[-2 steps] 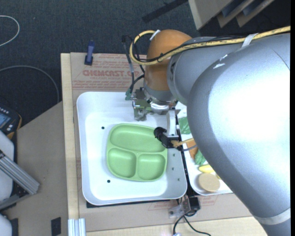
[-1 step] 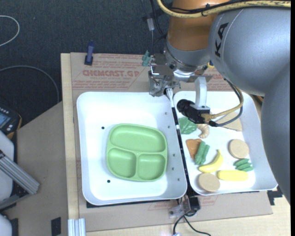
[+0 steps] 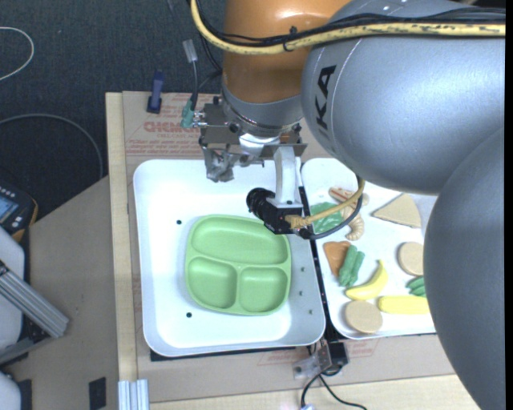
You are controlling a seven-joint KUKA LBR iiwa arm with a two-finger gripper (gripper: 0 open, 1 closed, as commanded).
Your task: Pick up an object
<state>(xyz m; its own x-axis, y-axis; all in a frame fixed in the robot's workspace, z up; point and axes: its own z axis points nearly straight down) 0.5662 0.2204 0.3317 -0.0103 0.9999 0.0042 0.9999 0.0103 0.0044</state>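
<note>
Camera view: glossy green plastic tray [image 3: 237,264], three-sectioned.

arm [image 3: 417,104]: grey, black lettering | band [image 3: 264,24]: orange | cable [image 3: 361,32]: yellow-black

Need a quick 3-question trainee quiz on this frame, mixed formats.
1. True or false: the green divided plate lies in the left bin.
2. Which bin holds the banana? A left, B right.
3. Fill in: the claw hangs over the left bin's ____ edge.

Key: 1 true. 2 B, the right bin. 3 far.
</note>
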